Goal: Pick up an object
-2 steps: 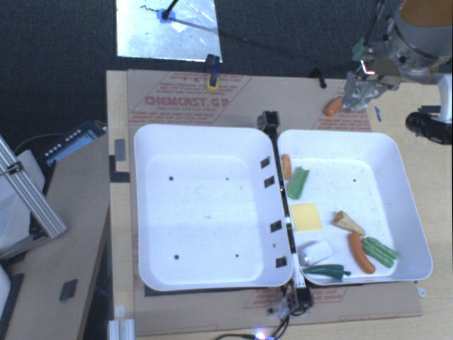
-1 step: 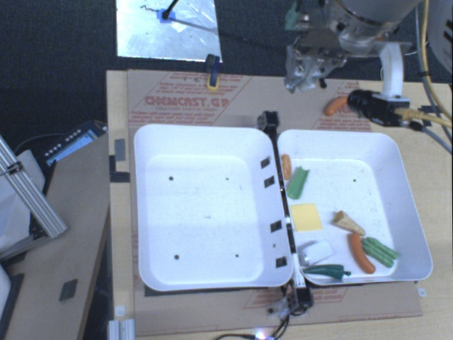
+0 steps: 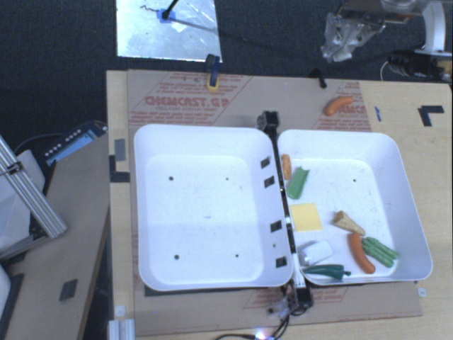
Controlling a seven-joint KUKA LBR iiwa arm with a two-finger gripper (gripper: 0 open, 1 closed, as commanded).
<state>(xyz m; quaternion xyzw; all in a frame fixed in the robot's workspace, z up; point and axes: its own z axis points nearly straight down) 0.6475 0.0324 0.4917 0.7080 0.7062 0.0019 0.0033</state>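
Gripper (image 3: 342, 48) hangs high at 1 o'clock, past the far edge of the bench (image 3: 184, 94), well apart from both bins. Finger state: cannot tell, too blurred. Nothing seen between them.

Candidate objects all sit in the right bin (image 3: 396, 154). Left bin (image 3: 198, 137) holds nothing to grab.

Count in right bin:
- 2 orange sausage-like pieces: small one (image 3: 286, 166) at 10 o'clock against the divider wall, bigger one (image 3: 361, 252) at 5 o'clock
- 3 green pieces: one (image 3: 298, 182) just beside the small orange piece, ridged one (image 3: 380, 251) touching the bigger orange piece, dark one (image 3: 326, 270) at 7 o'clock near the front wall
- 1 yellow flat square (image 3: 306, 217), centre-left
- 1 tan wedge (image 3: 348, 223), centre
- 1 white block (image 3: 315, 252), at 7 o'clock

Plus 1 stray orange piece (image 3: 338, 105) on the bench outside the bins, at 12 o'clock of the right bin.

Risks, as a judgement: yellow square lies flat, fingers likely to slide over it. White block is low contrast on white bin, easy to miss. Bigger orange and ridged green touch, so a grab could take both or knock one away. Pieces by the divider and front wall leave little finger room; collision with the wall likely.
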